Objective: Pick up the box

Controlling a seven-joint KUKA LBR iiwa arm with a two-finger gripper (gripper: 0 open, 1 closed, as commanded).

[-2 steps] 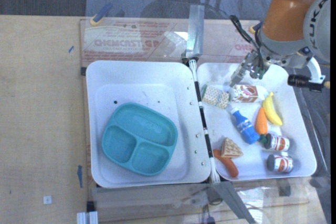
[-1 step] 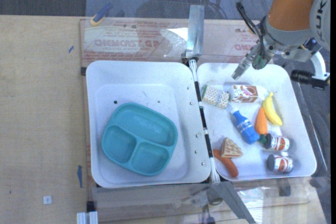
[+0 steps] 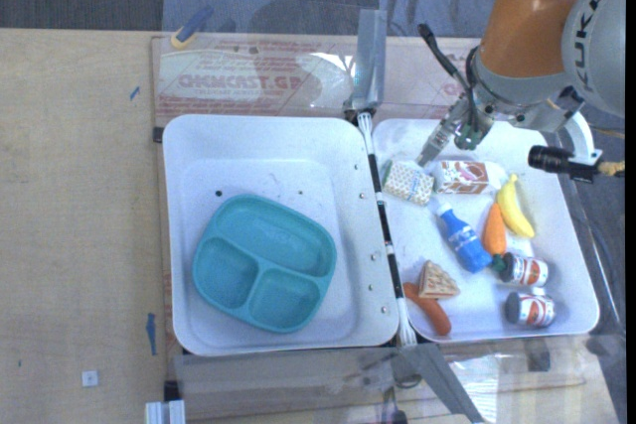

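My gripper [image 3: 437, 146] hangs unladen just above the box [image 3: 464, 177], which lies flat in the right bin [image 3: 581, 298] beside a patterned packet [image 3: 408, 182], and I judge it light, stiff cardboard (crushable if squeezed hard), best taken across its shorter sides.

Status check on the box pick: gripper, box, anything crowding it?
Gripper low over right bin, holding nothing. Box flat beside it, ungrasped. Checkered packet against box's left end, blue bottle just below, banana to its right.
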